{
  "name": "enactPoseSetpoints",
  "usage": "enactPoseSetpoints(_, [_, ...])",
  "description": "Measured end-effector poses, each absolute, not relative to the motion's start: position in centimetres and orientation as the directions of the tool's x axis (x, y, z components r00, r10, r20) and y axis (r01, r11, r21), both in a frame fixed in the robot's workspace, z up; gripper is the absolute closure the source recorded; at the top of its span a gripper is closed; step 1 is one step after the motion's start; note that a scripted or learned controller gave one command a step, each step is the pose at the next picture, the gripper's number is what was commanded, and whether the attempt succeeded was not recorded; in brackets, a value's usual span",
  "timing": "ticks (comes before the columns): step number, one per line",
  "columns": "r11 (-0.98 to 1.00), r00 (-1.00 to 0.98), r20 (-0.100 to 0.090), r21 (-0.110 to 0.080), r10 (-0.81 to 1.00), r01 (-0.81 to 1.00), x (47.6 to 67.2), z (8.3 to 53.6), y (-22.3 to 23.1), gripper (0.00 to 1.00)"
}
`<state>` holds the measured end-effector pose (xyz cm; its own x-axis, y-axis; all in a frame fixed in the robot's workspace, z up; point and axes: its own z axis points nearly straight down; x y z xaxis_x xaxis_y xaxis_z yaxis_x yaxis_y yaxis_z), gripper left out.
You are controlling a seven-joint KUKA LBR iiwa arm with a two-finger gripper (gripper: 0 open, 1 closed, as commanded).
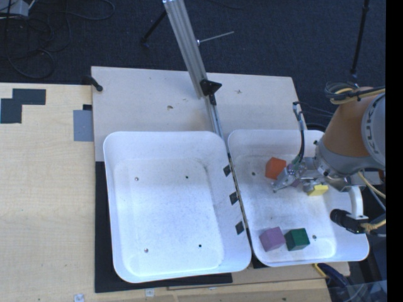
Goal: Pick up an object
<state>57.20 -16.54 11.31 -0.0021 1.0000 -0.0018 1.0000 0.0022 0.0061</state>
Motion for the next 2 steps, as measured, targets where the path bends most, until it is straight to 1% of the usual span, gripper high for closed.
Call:
enactPoseSetpoints(1, [0.005, -0.005, 0.001, 0.002, 1.0, 1.0, 63.4, 9.0, -12.6, 0.0])
enactPoseSetpoints(2, [0.008, -0.008, 0.0, -0.004, 1.0, 1.0, 63.2, 10.1, -12.8, 1.0])
